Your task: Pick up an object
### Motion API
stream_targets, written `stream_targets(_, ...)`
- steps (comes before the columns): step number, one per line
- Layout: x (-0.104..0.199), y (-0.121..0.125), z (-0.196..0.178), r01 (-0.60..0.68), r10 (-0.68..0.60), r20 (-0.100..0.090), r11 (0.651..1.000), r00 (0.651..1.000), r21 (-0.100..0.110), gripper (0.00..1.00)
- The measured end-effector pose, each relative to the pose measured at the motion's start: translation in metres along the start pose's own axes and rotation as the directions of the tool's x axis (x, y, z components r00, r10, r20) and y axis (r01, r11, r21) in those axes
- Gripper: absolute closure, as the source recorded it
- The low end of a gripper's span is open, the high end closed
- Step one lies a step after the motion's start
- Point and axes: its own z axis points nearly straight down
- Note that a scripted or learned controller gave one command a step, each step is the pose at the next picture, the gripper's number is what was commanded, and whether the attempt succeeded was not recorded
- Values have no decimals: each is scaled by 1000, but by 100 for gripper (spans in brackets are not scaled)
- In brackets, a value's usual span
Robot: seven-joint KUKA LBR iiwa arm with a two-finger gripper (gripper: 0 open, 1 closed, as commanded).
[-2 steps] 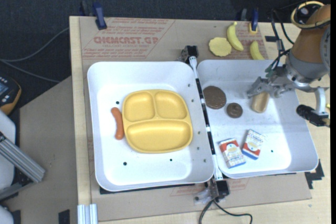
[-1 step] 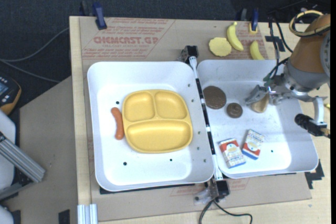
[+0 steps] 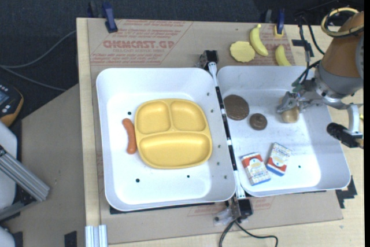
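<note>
My gripper (image 3: pixel 292 106) hangs low over the upper right part of the right bin (image 3: pixel 315 150), directly above a small tan lump (image 3: pixel 289 117) and touching or nearly touching it. Left of it lie a small brown ball (image 3: pixel 258 121) and a flat brown disc (image 3: pixel 236 107). Two small cartons, one red and white (image 3: pixel 255 168) and one white with blue and red (image 3: pixel 278 159), lie near the bin's front. In the left bin (image 3: pixel 115 95) sit a yellow divided plate (image 3: pixel 172 132) and an orange sausage (image 3: pixel 130 136).
On the cardboard behind the right bin lie a yellow round slice (image 3: pixel 243 51) and two toy bananas (image 3: pixel 259 40) (image 3: pixel 282 55). The grey arm with its orange band (image 3: pixel 342 58) comes in over the right bin's far right corner. Cables trail past the bench's right edge.
</note>
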Motion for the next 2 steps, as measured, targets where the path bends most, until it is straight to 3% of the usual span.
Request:
stream_targets(1,97,-25,11,7,-7,-4,1000,1000,4,100)
stream_targets(2,166,0,-96,9,-9,-2,1000,1000,-12,100)
